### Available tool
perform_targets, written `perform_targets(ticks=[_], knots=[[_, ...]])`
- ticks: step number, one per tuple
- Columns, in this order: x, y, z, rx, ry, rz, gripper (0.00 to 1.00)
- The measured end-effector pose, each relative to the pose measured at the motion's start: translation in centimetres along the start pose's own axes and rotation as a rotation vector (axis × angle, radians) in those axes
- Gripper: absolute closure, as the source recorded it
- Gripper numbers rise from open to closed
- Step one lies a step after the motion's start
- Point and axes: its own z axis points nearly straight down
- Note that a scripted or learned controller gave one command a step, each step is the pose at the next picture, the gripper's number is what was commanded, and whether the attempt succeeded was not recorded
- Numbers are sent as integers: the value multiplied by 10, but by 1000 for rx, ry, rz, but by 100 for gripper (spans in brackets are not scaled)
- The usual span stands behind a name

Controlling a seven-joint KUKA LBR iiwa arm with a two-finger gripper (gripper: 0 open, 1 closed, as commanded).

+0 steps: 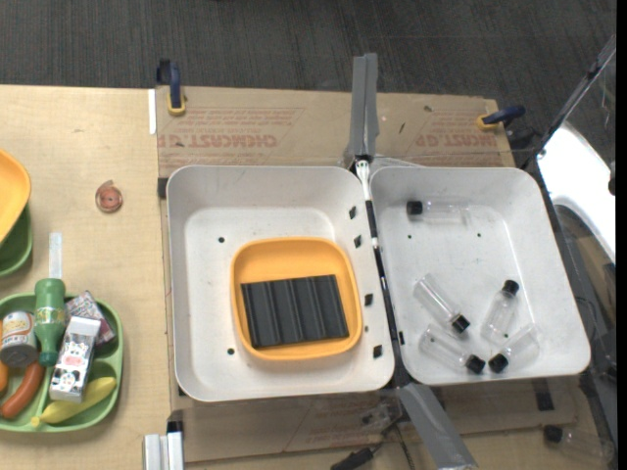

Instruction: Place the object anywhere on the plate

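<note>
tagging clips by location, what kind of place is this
Probably a robot lab or test bench, not a home. Two white bins sit side by side on cardboard clamped to a bench; one holds an orange plate, the other clear vials. Toy food on a green tray looks like test props.

Glossy orange plastic plate

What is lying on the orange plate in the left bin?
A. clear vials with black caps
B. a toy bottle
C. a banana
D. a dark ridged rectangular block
D: a dark ridged block lies flat on the orange plate in the left bin; the clear vials lie in the right bin.
</note>
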Motion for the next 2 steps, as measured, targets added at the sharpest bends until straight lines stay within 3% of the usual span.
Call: perform_targets(ticks=[1,2], knots=[[41,19,-1,-1,1,-310,100],[18,7,0,-2,-1,-708,100]])
